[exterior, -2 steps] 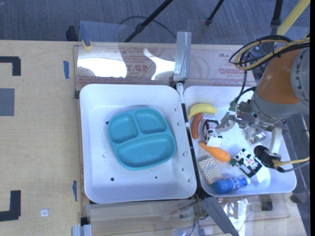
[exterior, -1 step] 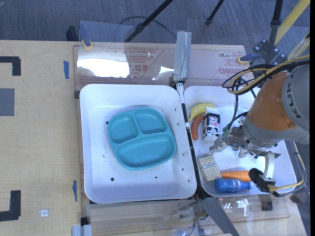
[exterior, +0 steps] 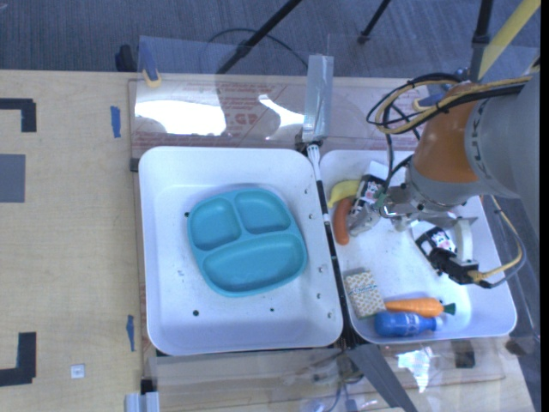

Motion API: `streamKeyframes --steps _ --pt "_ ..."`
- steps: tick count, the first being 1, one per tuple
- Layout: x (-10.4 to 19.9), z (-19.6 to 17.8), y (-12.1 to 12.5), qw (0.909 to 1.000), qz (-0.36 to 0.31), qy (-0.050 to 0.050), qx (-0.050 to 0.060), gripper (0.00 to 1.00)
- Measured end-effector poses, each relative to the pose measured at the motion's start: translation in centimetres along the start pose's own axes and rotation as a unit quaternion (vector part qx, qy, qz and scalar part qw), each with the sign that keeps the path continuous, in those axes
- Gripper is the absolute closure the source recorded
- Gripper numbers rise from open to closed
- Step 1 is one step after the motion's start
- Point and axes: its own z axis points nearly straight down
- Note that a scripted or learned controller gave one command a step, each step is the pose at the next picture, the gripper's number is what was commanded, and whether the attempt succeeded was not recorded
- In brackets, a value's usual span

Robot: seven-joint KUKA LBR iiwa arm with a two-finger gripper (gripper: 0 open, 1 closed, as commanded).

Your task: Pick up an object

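While the gripper sits low in the right bin, at about 10 o'clock of that bin's floor, its state cannot be told: the wrist housing and cables cover it from above. Nothing is seen held in it.

Nearest objects, candidates for the pick:
- Sausage, orange-red, lying at 9 o'clock of the gripper, just beside it, along the bin's left wall. Contact cannot be judged.
- Banana, yellow, at 11 o'clock of the gripper, just above the sausage's upper end, partly covered by the tool.

Other objects in the right bin, all well apart from the gripper:
- Patterned square pad, at 6 o'clock of the gripper, lying flat near the left wall.
- Carrot, at 5 o'clock, lying roughly crosswise, green end to the right.
- Blue bottle, on its side just below the carrot, touching or nearly touching it, close to the bin's front rim.

Arm: orange band at 1 o'clock of the gripper, grey link beyond it toward 3 o'clock. Yellow and black cables loop around the wrist.

Left bin: blue three-compartment plate near its centre, flat.

Behind both bins, at 12 o'clock, a clear panel stands. A crumpled white scrap lies on the bench below the right bin.
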Motion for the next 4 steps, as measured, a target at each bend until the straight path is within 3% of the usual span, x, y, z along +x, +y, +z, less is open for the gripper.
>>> streamKeyframes --steps 1,2,3,4 --pt "-7.0 -10.1 -0.1 0.9986 0.052 0.0 0.002 0.0" --pt "-9.1 -1.7 -5.5 0.9979 0.065 0.0 0.003 0.0" --pt "-9.2 -2.7 -5.5 0.9978 0.066 0.0 0.002 1.0" --pt "-2.7 -11.6 -6.7 0.9918 0.128 0.0 0.003 1.0"
